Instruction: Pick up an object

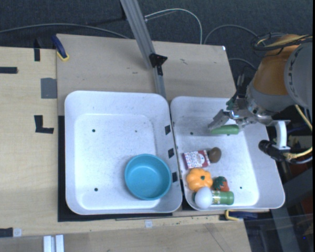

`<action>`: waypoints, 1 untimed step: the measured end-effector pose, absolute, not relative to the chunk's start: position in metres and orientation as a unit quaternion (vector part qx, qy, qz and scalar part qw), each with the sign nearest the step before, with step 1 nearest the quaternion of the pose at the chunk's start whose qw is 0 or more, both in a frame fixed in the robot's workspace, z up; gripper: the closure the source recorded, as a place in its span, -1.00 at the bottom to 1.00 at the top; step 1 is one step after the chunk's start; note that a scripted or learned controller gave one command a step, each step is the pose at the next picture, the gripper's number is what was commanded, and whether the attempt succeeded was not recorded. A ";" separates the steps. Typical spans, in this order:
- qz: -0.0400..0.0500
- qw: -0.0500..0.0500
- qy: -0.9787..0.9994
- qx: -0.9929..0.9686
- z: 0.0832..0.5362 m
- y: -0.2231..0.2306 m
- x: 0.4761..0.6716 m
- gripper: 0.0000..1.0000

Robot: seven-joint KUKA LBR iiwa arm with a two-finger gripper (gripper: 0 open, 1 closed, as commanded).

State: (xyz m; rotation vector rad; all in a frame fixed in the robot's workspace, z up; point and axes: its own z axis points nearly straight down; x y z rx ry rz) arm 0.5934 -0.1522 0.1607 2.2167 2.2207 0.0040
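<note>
Wooden bench [110, 70] on dark carpet, cables trailing behind, a grey pole slanting down to the bins' seam. Two white bins side by side. Left bin [84, 140] has a blue bowl [147, 176] near its front right corner. My gripper [226, 124] sits over the back part of the right bin [257, 167], fingers clamped on a green cucumber-shaped object [226, 130] lying crosswise between them, just under my wrist. Toward the front of that bin, well apart from my gripper: red packet [194, 158], brown round item [214, 154], orange pumpkin [199, 179], white ball [203, 197], green bottle [223, 197].
</note>
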 end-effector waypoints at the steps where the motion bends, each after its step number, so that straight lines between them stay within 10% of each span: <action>1: 0.001 0.001 0.708 0.707 0.205 -0.151 0.588 1.00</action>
